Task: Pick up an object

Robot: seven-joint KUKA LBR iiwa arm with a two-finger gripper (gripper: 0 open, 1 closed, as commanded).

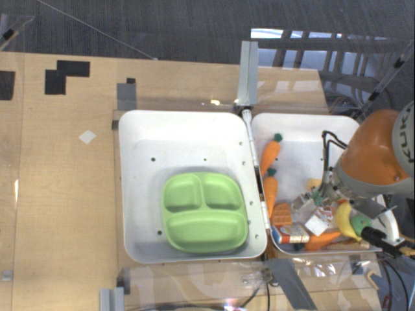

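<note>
The arm (376,157) reaches in from the right and hangs low over the right bin (298,129), its orange band above the pile in that bin's near half. The gripper (316,203) sits down among the clutter, near a grey and white jumble just left of the wrist. Whether it is released or clenched I cannot tell: the wrist and the pile hide that part.

The task's things all lie in the right bin. 2 carrots (270,153) lie end to end along its left wall, the upper one with a green top pointing to the far side. Below them is an orange block (281,214), and along the near wall another carrot (322,240) lies flat. A banana (347,219) rests at the right, just under the wrist, touching the pile. A white tag (316,225) lies on top of the heap. No item appears lifted; everything looks to be resting on the bin floor or on its neighbours.

The left bin (139,141) holds a green tray (205,212) with 3 compartments, sitting toward its near side.

As I judge it, the pick is at the reach stage: the arm is down at the pile, but no grasp is confirmed and no lift has begun. Closing on 1 item and raising it clear is what remains.
</note>
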